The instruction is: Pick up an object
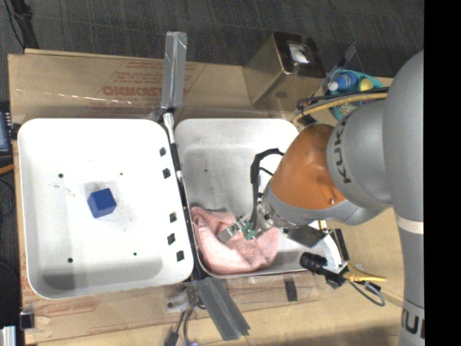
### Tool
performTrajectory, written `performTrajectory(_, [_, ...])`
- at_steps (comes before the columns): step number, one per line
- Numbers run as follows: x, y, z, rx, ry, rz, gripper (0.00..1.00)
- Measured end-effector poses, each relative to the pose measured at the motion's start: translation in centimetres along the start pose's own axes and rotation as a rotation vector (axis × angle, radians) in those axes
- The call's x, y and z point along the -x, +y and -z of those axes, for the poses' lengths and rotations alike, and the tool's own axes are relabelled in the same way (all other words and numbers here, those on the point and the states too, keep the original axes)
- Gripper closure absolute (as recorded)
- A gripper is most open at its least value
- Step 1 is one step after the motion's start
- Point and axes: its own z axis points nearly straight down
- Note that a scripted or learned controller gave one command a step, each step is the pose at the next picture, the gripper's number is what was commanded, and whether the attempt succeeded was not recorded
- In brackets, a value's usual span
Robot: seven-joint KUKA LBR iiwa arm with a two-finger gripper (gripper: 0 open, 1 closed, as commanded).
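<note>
Arm [374, 157] reads "KU"; cardboard [86, 85] "CHEMCAST".

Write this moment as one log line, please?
arm: over right bin | gripper: down on pink cloth | grasp: unclear | blue cube: left bin

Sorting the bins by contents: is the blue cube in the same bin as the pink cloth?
No, the blue cube sits in the left bin, while the pink cloth lies in the right bin.

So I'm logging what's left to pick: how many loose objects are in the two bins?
2. A blue block lies in the left bin; a pink cloth lies at the right bin's front, under the gripper. The arm may hide more.
</note>
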Motion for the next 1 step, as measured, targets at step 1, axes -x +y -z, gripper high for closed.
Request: performTrajectory(1, [6.09,-1.27,7.64,0.007,-0.007,0.048,0.0])
